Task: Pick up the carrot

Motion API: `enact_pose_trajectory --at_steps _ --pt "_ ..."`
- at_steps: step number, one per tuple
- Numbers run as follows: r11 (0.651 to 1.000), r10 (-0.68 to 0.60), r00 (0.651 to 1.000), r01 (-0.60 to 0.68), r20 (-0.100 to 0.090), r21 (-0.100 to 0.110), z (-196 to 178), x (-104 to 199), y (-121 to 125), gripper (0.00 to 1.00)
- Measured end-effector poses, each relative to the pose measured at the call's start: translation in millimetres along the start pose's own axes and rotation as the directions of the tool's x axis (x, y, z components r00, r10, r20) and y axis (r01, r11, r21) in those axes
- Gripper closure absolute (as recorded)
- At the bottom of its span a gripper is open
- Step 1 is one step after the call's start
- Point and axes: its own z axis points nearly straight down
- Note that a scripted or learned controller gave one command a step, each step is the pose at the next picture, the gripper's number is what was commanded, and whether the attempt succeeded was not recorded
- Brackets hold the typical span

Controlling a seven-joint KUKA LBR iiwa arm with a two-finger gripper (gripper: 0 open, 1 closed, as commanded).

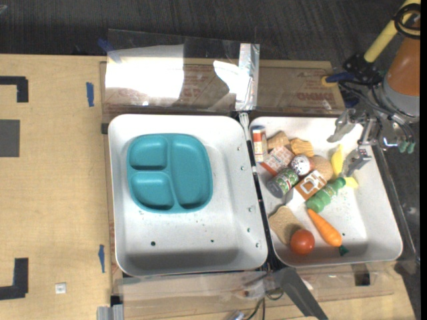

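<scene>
From above, the bench carries two white bins side by side. The left bin [180, 245] holds a teal divided plate [169, 172], set toward its upper left part. The right bin [373, 232] holds a heap of toy food.

The carrot [325, 228] lies in the lower middle of the right bin, orange, slanting from upper left down to lower right, with its green stub at the lower end. A red tomato [302, 241] sits just beside it on the left, and a tan slice of bread [283, 221] lies partly under the tomato. Right above the carrot's thick end lies a green bottle [326, 195], tilted, and beside that a small orange-and-white box [310, 184]. Further up and to the left sit a small can [285, 180], a red-and-white packet [277, 159] and some tan pieces, crowded against the bin's left wall. A yellow banana [337, 160] stands near the gripper.

The gripper [351, 144] hangs over the upper right part of the right bin, with the arm's orange band [405, 72] at the frame's right edge. Its two metal fingers [341, 129] are spread apart with nothing between them. The carrot lies well below and a little left of the gripper, apart from it, with the green bottle and the banana between the two.
</scene>
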Motion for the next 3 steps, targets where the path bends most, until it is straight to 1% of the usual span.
enact_pose_trajectory --at_steps 1,2,3 --pt "1.0 -0.008 1.0 0.008 0.01 0.001 91.1 26.5 17.4 0.0" --pt "1.0 0.003 1.0 -0.003 0.027 0.003 115.3 68.5 45.1 0.0" --pt "0.992 0.127 0.99 -0.127 0.054 0.004 115.5 108.5 64.2 0.0"
